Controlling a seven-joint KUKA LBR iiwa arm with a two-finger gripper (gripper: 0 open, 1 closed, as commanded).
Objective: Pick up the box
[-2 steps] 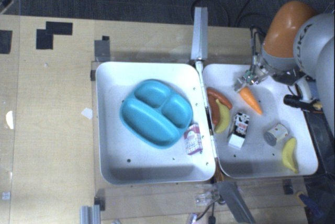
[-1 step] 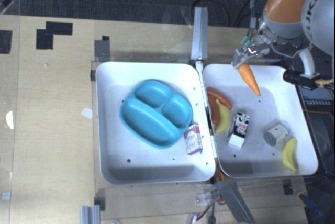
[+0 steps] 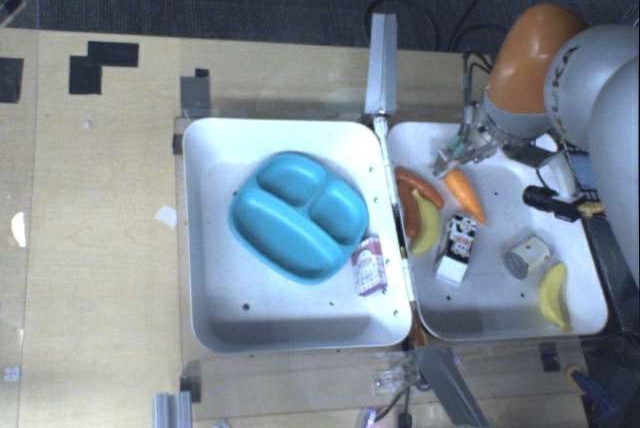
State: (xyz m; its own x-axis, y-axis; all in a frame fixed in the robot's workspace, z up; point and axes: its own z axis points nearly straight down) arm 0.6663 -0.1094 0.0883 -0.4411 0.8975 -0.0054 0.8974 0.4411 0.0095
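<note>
Gripper sits over the right bin's far-left corner; can't tell how it stands. One box lies mid-bin, untouched. Around it: two bananas, one carrot, one sausage, one grey block. Left bin: one blue divided plate, one small packet.

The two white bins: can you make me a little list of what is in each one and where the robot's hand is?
left bin: blue divided plate, small pink carton
right bin: box, carrot, two bananas, hot dog, grey block
gripper: above the right bin's far edge, near the carrot, holding nothing
box: lying flat, untouched
</note>
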